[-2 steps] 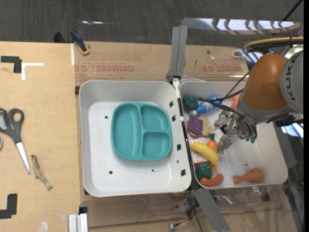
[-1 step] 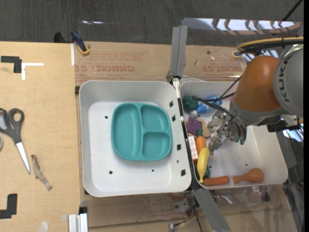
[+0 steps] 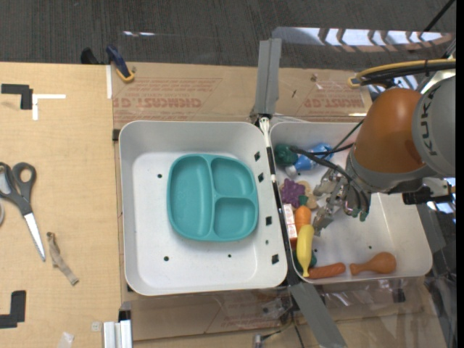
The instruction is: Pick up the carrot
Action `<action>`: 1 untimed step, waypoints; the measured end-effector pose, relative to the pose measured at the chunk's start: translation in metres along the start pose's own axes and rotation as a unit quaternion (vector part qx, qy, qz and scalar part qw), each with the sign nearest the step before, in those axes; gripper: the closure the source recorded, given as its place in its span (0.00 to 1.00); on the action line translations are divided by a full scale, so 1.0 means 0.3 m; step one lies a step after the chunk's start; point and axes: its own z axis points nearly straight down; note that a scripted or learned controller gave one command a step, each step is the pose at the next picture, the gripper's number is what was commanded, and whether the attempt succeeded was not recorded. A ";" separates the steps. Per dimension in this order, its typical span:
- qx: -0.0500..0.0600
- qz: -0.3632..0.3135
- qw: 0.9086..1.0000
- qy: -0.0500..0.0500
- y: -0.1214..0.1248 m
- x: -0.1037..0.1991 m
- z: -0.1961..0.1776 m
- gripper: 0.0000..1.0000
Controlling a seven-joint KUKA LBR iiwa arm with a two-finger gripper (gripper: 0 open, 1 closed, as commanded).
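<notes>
Wooden surface (image 3: pixel 65 194) and cardboard lie beneath two white bins set side by side; scissors (image 3: pixel 22 201) rest well off to the left. My left bin (image 3: pixel 138 267) carries a teal divided plate (image 3: pixel 214 196). My end effector (image 3: pixel 326 212) hangs low in the right bin (image 3: pixel 409 256), among purple grapes (image 3: pixel 293 191), a yellow banana (image 3: pixel 304 245) and a tan drumstick-shaped toy (image 3: pixel 374 264). I cannot tell how the end effector is set. My target carrot (image 3: pixel 326 270) lies at the bin's near wall, just beside the banana's tip, apart from me.
</notes>
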 end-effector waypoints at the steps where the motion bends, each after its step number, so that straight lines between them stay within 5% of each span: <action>1: 0.001 0.055 0.999 0.000 -0.056 0.143 0.001 0.00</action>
